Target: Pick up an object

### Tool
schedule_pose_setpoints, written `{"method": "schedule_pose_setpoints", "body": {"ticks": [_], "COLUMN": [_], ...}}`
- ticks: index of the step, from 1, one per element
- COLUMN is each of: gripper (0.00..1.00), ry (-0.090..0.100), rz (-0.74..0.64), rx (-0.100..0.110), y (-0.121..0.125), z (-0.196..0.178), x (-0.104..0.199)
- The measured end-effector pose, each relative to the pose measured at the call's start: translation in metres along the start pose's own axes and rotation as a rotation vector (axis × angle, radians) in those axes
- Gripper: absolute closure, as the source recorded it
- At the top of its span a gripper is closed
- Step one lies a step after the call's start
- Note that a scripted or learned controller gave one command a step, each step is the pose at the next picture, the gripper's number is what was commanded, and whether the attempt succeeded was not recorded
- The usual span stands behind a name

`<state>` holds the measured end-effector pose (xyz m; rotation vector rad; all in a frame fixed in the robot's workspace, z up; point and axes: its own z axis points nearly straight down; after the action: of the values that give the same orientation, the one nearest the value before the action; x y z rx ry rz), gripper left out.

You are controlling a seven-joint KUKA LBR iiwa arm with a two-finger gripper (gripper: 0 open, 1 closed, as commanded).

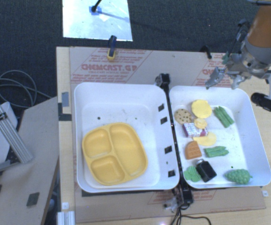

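Toy food (202, 108) crowded in right bin (253, 125), pieces touching or just beside each other; gripper (224, 77) above far rim, fingers spread, pinching nothing (2 neighbours could get nudged or clipped together on descent, spoiling a clean grasp)

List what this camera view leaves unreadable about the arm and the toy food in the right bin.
- Grey and orange arm: cut off by the top and right edges.
- Two-finger gripper: small and blurred above the right white bin's far rim; its state is unclear.
- Small pink-and-white packet: print too small to read, partly overlapped by pale yellow pieces.
- Round green piece: partly hidden by the black block.
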<state>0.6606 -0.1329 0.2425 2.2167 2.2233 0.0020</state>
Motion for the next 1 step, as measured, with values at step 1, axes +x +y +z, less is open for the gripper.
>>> {"method": "schedule_pose_setpoints", "body": {"ticks": [1], "gripper": [0.00], "ry": [0.003], "rz": [-0.007], "rx": [0.004], "y": [-0.0223], "z": [0.0154], "x": [0.0725]}}
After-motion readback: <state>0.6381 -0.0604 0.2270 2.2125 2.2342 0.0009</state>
